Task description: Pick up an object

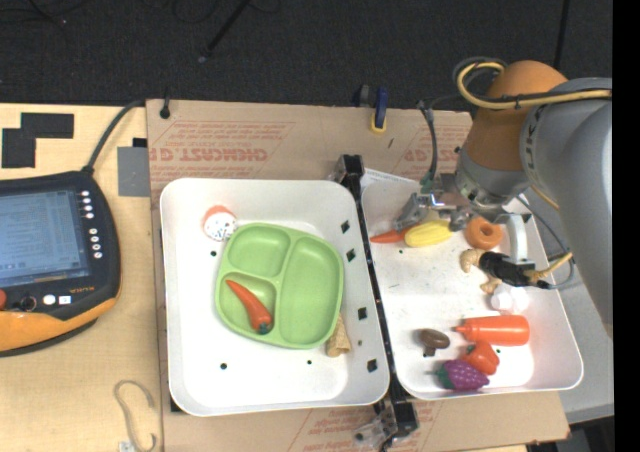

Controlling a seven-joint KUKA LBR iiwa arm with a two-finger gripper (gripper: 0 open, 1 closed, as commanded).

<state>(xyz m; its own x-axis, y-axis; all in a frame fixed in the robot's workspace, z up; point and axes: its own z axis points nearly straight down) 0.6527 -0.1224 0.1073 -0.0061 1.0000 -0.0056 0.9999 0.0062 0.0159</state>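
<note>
One yellow corn (428, 235) just below jaws (424, 206) — touching.

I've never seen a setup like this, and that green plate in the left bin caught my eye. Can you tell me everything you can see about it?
The green plate is a light green tray with rounded corners, smooth and plastic-looking, divided by raised ridges into three compartments. It lies flat, slightly turned, near the middle of the left white bin. A red chili pepper lies in its lower left compartment. A small tan object sits against its lower right edge, and a white and orange ball rests just off its upper left corner.
</note>
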